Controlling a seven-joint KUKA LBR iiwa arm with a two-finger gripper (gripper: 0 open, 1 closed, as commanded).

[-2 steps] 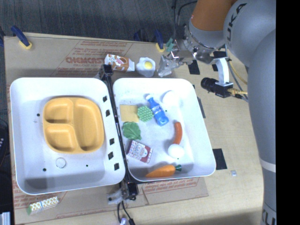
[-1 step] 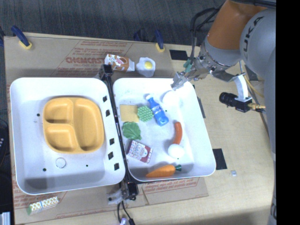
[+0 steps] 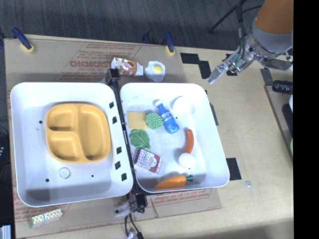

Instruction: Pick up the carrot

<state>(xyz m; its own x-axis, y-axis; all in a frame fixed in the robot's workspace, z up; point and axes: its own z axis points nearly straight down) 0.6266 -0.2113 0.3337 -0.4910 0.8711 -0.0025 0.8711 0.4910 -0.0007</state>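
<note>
Nothing done yet lol. Carrot (image 3: pixel 171 182) lying at lower edge of right bin (image 3: pixel 215 153). My fingers (image 3: pixel 217 75) upper right over bench, carrying nothing, spread or pressed—can't tell.

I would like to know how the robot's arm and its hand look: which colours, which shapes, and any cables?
The arm is a thick rounded grey cylinder with a broad orange band above the wrist. It narrows to a small metallic hand with pale slim fingers and a few greenish parts on the wrist mount. Thin dark cables run behind the arm, near the top edge of the view.
</note>
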